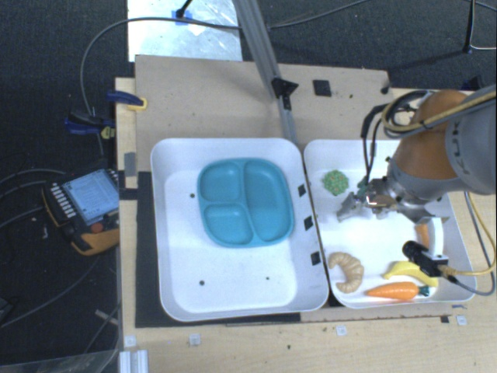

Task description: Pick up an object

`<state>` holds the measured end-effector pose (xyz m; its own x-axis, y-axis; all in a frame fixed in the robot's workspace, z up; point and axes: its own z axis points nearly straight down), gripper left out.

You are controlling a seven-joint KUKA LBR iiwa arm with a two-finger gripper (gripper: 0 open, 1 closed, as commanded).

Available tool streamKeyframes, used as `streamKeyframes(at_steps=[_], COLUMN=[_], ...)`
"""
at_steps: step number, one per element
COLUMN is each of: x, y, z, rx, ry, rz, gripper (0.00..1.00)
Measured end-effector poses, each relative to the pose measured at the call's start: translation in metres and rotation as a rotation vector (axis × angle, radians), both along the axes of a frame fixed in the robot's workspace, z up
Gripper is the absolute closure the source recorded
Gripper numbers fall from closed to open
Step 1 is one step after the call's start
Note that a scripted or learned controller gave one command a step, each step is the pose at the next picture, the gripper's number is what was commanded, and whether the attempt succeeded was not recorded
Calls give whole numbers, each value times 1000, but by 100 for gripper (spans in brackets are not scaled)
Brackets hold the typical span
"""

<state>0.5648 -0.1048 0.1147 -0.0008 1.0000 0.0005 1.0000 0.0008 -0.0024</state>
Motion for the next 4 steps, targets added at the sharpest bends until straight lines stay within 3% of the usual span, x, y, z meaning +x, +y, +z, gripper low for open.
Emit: streamKeyframes(at_steps=[1,2,3,4], x=[2,-3,-2,-20], y=[0,8,8,52], z=[13,68,94,98], rx=[-1,-1,-1,2], ry=[-6,-8,-7,-3], rz=[0,4,4,8], gripper=[100,100,100,100])
